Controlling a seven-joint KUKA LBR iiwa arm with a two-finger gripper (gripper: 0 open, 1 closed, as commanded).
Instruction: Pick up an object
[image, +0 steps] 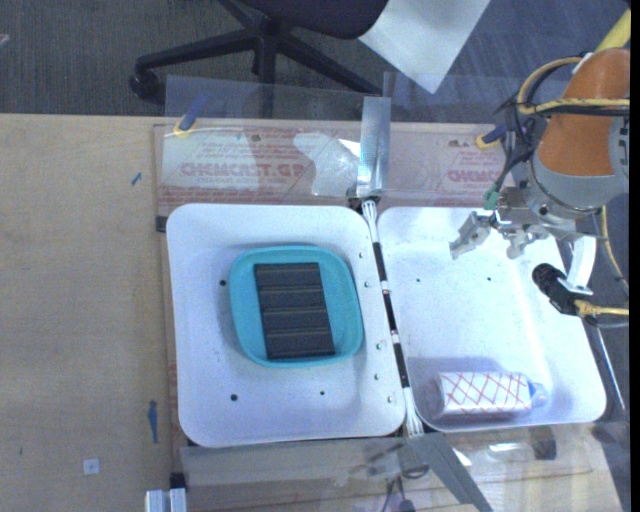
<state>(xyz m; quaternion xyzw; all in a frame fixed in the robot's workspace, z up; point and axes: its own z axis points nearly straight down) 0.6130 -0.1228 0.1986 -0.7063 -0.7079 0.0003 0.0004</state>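
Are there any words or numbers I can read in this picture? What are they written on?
"CHEMCAST" in faded red, with more letters after it too blurred to read: on the clear sheet behind the left bin.
More faded red letters on the same kind of sheet behind the right bin: too blurred to read.
The red-and-white checked packet and the teal tray: no words I can make out.

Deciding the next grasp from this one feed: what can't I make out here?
- End effector, camera view: fingers small and blurred against the white right-hand bin.
- Grey arm with orange band: cut off by the right edge.
- Red-checked white cylindrical package: pattern blurred; contents unreadable.
- Dark ribbed block on the teal square tray: material unclear.
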